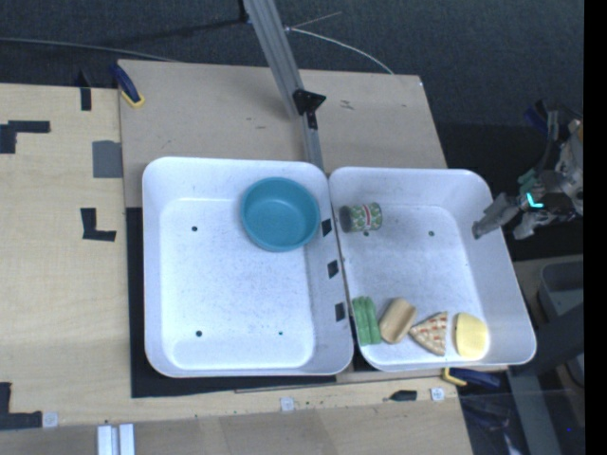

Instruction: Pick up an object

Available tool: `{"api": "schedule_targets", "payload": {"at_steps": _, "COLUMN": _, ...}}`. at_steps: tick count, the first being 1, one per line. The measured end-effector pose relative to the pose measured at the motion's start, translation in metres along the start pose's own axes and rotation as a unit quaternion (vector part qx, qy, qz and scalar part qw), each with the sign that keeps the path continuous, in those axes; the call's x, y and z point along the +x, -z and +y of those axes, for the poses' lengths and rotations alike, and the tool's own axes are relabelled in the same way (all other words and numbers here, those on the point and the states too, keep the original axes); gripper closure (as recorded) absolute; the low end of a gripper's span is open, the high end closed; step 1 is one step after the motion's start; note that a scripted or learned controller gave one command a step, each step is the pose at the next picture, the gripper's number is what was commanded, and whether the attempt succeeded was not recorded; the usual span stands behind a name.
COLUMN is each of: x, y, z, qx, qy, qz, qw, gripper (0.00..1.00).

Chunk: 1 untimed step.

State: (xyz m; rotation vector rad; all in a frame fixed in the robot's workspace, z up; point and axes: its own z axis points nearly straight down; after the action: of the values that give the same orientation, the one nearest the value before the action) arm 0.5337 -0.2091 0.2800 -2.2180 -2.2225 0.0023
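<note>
The right bin [493, 254] holds a small green and white can [361, 217] lying near its back left corner. Along its front wall lie a green block [365, 319], a tan bread roll [396, 319], a pizza slice [432, 332] and a yellow rounded piece [471, 336]. A blue bowl [279, 213] sits at the back of the left bin [180, 282]. My gripper [500, 226] hangs over the right bin's right rim, well away from every object. It is open, with nothing between its fingers.
A grey metal pole [275, 45] slants from the top of the view down to the gap between the bins. The bins rest on a wooden bench [66, 254] marked with black tape.
</note>
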Motion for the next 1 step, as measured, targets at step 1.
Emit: {"api": "schedule_targets", "payload": {"at_steps": 1, "x": 0.0000, "y": 0.0004, "z": 0.0002, "qx": 0.000, "qy": 0.000, "qz": 0.000, "qw": 1.0000, "gripper": 0.00}}
